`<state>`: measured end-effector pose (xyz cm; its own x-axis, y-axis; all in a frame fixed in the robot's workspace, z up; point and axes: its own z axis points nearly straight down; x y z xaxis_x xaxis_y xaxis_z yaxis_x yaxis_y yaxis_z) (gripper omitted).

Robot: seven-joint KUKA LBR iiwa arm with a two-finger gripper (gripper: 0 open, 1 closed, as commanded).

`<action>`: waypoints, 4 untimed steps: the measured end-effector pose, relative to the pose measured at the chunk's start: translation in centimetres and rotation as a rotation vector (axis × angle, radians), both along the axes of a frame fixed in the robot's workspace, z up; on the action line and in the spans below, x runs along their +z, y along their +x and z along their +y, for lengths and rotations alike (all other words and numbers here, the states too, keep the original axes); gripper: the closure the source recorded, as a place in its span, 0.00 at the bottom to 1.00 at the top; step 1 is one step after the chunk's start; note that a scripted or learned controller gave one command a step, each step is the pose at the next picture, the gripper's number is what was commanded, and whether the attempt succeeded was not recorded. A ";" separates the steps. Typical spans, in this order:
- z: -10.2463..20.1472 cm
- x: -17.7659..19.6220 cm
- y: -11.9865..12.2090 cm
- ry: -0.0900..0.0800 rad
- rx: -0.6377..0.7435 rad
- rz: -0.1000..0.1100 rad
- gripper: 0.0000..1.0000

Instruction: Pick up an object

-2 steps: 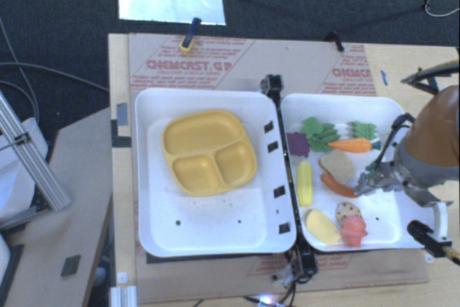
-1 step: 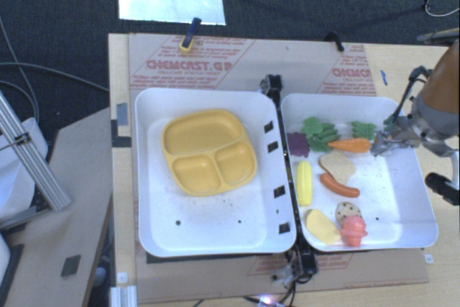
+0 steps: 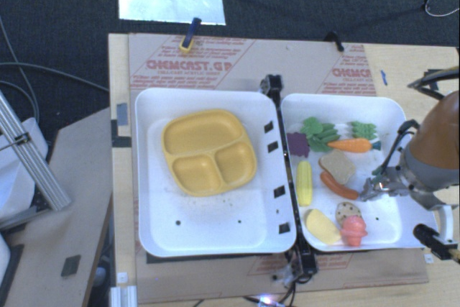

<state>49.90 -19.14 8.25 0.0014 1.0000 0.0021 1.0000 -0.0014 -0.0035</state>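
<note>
Lower right of the frame, the two-finger gripper (image 3: 375, 187) hovered beside a red plastic sausage (image 3: 338, 185) in the right white bin (image 3: 392, 110); its opening I cannot tell. Light, rigid, slick: grasp mid-length.

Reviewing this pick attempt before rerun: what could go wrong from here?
1. The claw sits low at the right bin's right side, next to the sausage and bread slice. These lie touching, so it may snag two items or none.
2. The food is packed tightly: cookie, pink piece and lemon-yellow piece could get knocked aside.
3. The claw is near the bin wall, so it may scrape it.
</note>
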 end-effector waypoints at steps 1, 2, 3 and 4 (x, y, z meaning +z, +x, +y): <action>-0.1 0.2 0.3 -0.003 0.002 -0.005 0.00; 5.1 0.1 -1.3 0.001 0.008 -0.003 0.00; 4.7 1.3 -1.1 -0.002 0.005 -0.007 1.00; 13.5 10.8 9.2 0.000 0.018 -0.023 1.00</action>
<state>59.15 -5.65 19.09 -0.0165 0.9999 0.0020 0.9997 0.0165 0.0192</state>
